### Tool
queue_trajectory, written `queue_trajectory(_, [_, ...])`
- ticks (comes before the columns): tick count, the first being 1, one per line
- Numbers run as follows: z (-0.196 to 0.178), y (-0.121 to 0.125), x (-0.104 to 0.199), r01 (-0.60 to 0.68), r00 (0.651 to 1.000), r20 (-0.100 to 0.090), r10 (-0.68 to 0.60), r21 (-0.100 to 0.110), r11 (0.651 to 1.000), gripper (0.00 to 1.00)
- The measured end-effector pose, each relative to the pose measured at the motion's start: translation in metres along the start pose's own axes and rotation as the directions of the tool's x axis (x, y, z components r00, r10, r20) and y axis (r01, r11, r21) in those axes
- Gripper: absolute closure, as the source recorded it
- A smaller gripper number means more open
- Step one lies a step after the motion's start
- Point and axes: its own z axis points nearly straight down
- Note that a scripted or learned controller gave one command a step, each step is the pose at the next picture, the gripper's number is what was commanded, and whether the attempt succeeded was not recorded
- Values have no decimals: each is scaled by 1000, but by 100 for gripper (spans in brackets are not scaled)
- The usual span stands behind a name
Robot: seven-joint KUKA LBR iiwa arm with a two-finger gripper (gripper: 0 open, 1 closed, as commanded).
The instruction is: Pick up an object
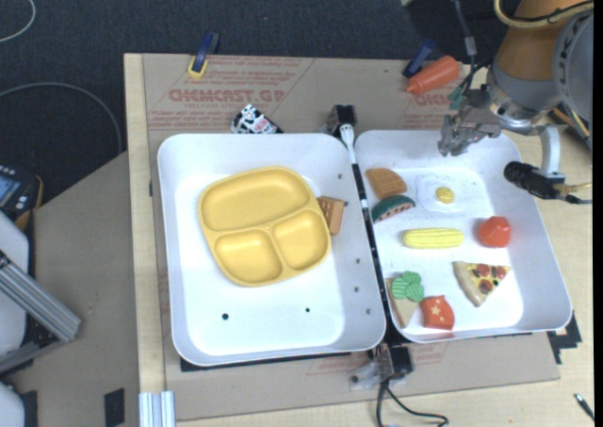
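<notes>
My gripper hangs over the far edge of the right bin, pointing down, just behind a fried egg. Nothing shows between it and the bin floor. In the same bin lie a brown bread piece, a watermelon slice, a corn cob, a red tomato, a pizza slice, a green leafy piece and a small red fruit.
The left bin holds a yellow divided plate with a brown wedge at its right rim. Behind the bins lie an orange carrot, a black-and-white toy and a blue-yellow clamp.
</notes>
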Motion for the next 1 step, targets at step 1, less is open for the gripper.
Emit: queue_trajectory(1, [-49, 7, 7, 3, 1000, -1, -3, 0, 1000, 100])
